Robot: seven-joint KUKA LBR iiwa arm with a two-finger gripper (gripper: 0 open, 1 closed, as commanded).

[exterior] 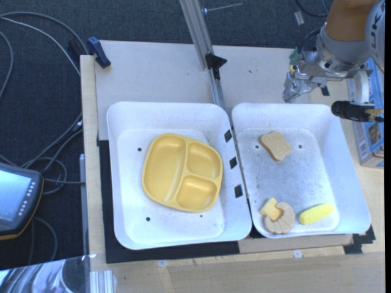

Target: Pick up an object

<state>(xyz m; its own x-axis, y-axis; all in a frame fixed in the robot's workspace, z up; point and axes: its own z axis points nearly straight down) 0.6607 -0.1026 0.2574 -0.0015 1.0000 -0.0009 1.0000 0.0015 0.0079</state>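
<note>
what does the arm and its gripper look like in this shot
The arm is a thick rounded body with a broad orange band and grey metal below it at the wrist. The gripper is a small silvery metal assembly with dark fittings. Dark cables run beside the arm near the top edge.

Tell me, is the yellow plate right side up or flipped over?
Right side up. The yellow plate lies flat in the left bin, and its three hollow compartments face up toward the camera.

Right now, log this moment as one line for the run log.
gripper: above right bin's far rim, holding nothing | right bin: tan bread slice, yellow corn cob, round cookie | left bin: yellow divided plate
</note>
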